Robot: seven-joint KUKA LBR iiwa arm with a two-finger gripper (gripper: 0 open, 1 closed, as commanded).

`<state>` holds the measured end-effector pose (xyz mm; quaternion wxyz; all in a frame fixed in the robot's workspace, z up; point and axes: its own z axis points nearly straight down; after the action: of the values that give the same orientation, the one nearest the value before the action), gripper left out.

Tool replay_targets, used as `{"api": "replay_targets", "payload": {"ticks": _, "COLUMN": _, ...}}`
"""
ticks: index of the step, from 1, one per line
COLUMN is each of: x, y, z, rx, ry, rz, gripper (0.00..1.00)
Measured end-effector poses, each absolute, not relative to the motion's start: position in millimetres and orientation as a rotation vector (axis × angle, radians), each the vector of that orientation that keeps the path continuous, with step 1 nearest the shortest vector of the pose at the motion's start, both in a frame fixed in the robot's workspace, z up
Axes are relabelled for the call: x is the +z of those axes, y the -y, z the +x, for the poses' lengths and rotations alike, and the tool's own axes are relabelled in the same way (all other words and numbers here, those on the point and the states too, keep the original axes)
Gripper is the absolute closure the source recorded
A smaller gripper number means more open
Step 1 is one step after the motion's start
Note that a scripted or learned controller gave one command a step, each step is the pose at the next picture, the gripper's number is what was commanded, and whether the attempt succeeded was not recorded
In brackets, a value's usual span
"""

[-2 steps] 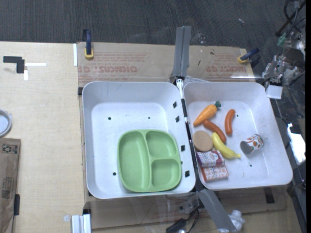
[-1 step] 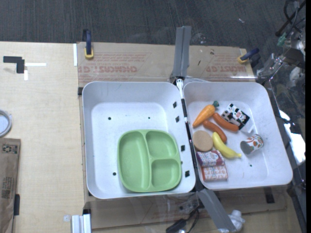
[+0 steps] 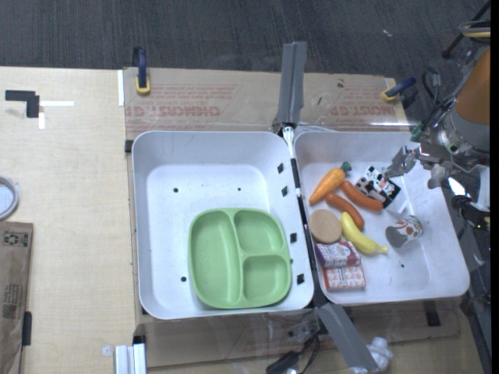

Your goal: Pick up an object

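The right bin [image 3: 433, 273] holds several small items: an orange carrot [image 3: 328, 184], a red-orange sausage [image 3: 355, 202], a yellow banana [image 3: 361, 237], a round tan cookie [image 3: 326, 226], a pink box [image 3: 341, 265], a small tipped can [image 3: 406, 229] and a black-and-white toy [image 3: 377, 184]. My gripper [image 3: 418, 170] hangs over the bin's upper right part, just right of the black-and-white toy and above the can. Its fingers look spread, with nothing between them.
The left bin [image 3: 160, 209] contains a green divided plate [image 3: 240, 257]. A grey divider post [image 3: 292, 84] rises between the bins at the back. Clamps sit at the back corners. Bare white floor shows in the right bin's lower right.
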<state>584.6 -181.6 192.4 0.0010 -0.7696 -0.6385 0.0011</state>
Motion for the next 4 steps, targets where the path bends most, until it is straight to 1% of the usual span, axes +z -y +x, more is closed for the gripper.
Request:
{"api": "replay_targets", "payload": {"ticks": 1, "x": 119.1, "y": 205.8, "z": 623.6, "rx": -0.013, "ry": 1.51, "rz": -2.756, "gripper": 0.0}}
{"api": "replay_targets", "payload": {"ticks": 2, "x": 91.5, "y": 148.6, "z": 571.8, "rx": 0.002, "ry": 1.746, "rz": -2.61, "gripper": 0.0}}
{"api": "replay_targets", "payload": {"ticks": 3, "x": 100.6, "y": 150.3, "z": 571.7, "rx": 0.002, "ry": 1.739, "rz": -2.615, "gripper": 1.0}}
{"api": "replay_targets", "payload": {"ticks": 4, "x": 100.6, "y": 150.4, "z": 571.7, "rx": 0.003, "ry": 1.739, "rz": -2.615, "gripper": 0.0}}
